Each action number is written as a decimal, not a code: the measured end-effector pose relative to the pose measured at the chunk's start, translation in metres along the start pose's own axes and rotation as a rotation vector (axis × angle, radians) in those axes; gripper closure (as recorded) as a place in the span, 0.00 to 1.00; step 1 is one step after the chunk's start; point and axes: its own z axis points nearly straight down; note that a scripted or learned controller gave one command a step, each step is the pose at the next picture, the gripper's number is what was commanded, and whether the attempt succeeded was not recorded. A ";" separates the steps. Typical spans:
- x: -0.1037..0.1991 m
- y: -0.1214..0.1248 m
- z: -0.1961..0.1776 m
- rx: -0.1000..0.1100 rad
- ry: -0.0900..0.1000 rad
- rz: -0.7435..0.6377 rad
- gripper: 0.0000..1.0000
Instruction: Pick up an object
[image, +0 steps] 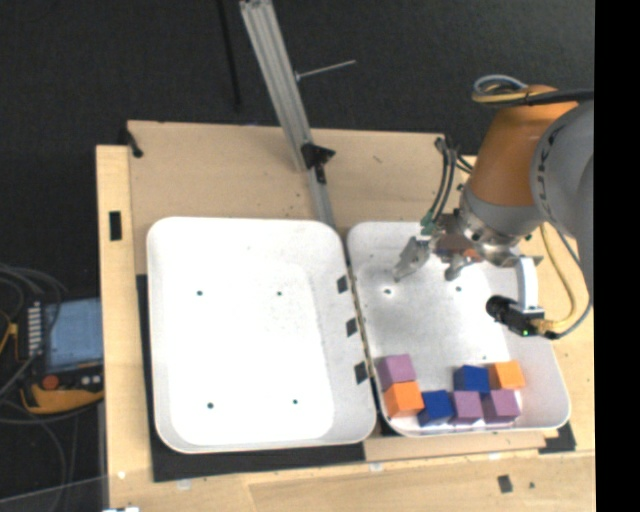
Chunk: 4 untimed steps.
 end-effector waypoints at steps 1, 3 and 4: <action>-0.004 -0.001 0.042 0.000 0.000 0.002 0.00; -0.005 0.001 0.074 -0.011 0.001 0.010 1.00; -0.007 0.004 0.031 -0.010 0.001 0.005 1.00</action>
